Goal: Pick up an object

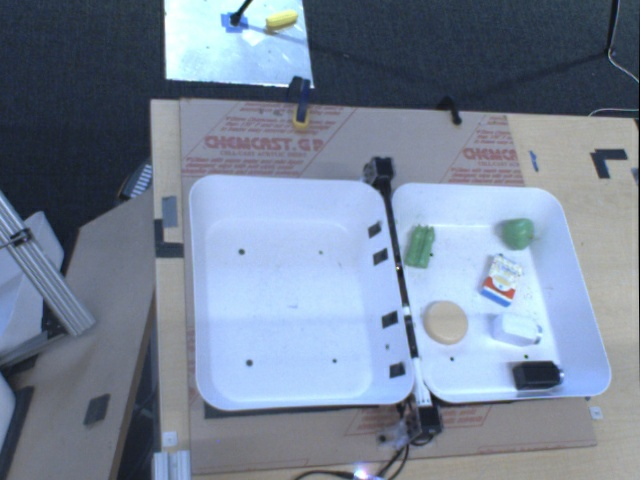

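A: What's pickable?

B: Everything sits in the right bin. Taking the tan disc as datum: it lies flat, round, so no long axis.

A: Neighbours?

B: Green ribbed block is beyond the disc and slightly left, apart from it. Its long axis runs near-to-far, tilted a little. It sits close to the dark clip strip between the bins, so that side is tight.

A: Right of the disc?

B: A white lump is just right of it, with a narrow gap. It's white on white, probably a cap or cup, and I can't read its axis. A small red, white and blue box is up and right of the disc, long axis near-to-far, leaning slightly. A round green item is farther the same way, near the far wall.

A: Near rim?

B: A black block is down and right of the disc, long axis left-right, hard against the near rim.

A: Open room?

B: Bare floor lies beyond the disc, between the green block and the box. Left of the disc, past the strip, the left bin shows open white floor.

A: Gripper?

B: Opening or hold: can't tell.
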You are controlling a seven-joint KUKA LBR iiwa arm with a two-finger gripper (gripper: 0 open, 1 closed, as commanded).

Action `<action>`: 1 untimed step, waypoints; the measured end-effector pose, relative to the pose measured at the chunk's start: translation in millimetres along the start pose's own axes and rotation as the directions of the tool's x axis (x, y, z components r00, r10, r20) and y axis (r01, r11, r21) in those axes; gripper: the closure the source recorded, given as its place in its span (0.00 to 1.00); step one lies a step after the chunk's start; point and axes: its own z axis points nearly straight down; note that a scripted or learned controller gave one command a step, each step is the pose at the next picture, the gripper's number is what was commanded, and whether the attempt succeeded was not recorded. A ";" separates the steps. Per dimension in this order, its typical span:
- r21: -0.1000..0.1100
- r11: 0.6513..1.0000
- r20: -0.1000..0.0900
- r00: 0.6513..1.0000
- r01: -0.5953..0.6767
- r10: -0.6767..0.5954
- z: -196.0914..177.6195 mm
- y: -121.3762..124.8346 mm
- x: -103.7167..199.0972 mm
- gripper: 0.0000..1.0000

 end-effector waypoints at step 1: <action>0.001 1.000 0.000 1.000 -0.001 0.001 -4.1 -0.1 -3.5 1.00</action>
